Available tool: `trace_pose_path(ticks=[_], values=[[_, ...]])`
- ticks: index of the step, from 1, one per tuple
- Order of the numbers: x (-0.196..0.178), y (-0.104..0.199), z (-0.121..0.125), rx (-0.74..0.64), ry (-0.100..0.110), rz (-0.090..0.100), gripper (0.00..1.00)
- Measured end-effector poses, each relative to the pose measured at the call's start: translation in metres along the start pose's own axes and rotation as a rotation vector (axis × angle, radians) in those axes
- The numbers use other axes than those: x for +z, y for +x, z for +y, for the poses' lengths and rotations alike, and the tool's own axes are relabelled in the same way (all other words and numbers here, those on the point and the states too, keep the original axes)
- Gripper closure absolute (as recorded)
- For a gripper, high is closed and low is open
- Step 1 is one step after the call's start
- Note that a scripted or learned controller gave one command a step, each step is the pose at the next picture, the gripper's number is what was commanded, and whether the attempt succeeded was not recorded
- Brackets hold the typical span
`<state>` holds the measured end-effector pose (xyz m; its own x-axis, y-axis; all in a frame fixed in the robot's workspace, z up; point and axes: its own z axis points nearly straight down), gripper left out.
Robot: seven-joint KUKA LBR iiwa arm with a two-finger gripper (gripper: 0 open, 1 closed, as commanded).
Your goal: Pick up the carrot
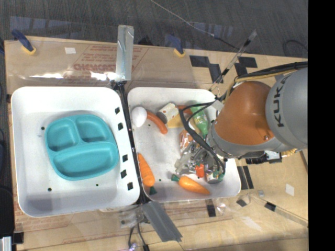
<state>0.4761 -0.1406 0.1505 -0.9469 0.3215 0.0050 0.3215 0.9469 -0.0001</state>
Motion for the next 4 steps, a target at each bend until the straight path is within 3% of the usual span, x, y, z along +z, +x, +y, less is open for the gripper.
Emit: trace_pose_path(ticks=[1,2,3,4], values=[[0.037,0.01,0.031,-0.241,0.0,0.0,1.0],[-0.105,-0.005,-0.008,-0.334,0.004,-0.016,1.0],[-0.062,-0.037,-0.003,-0.343,0.0,-0.003,1.0],[-0.01,-0.034,-0.053,-0.412,0.001,-0.002,1.0]])
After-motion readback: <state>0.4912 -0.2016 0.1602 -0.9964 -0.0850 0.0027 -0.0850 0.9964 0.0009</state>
